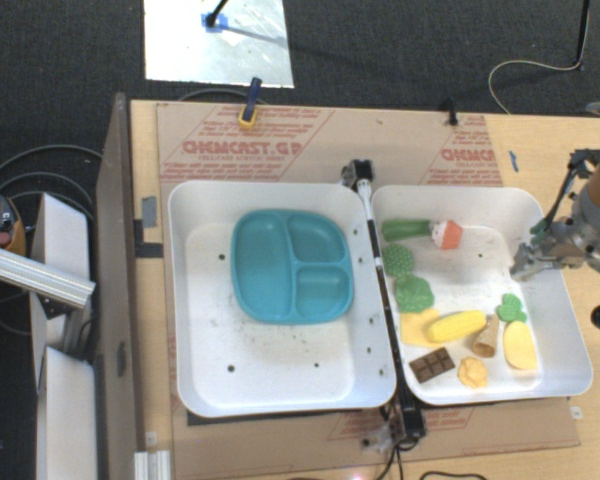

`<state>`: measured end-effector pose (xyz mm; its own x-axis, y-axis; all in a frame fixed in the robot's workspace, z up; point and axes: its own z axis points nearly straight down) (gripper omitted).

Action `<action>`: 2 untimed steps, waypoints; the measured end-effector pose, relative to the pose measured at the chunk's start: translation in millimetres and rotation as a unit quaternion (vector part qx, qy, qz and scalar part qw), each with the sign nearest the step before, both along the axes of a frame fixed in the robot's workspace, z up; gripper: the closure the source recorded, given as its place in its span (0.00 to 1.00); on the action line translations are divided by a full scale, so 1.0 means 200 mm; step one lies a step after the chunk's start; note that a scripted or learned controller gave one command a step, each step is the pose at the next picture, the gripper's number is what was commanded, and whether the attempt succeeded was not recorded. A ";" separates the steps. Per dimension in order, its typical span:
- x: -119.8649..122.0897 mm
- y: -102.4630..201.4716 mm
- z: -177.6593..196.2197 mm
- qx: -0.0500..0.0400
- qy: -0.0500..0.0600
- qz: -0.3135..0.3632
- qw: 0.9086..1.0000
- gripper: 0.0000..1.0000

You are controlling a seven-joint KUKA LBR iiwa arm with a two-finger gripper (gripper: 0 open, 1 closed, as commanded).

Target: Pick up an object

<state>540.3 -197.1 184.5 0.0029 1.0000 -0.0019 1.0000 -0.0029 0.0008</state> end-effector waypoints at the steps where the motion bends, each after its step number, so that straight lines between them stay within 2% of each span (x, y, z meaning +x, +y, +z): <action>1: 0.19 -0.02 0.03 0.000 -0.002 0.004 1.000 1.00; 2: 0.08 0.26 0.13 0.002 -0.001 0.006 1.000 1.00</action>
<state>555.6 -145.6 210.3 -0.0088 1.0000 0.0018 1.0000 0.0088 0.0026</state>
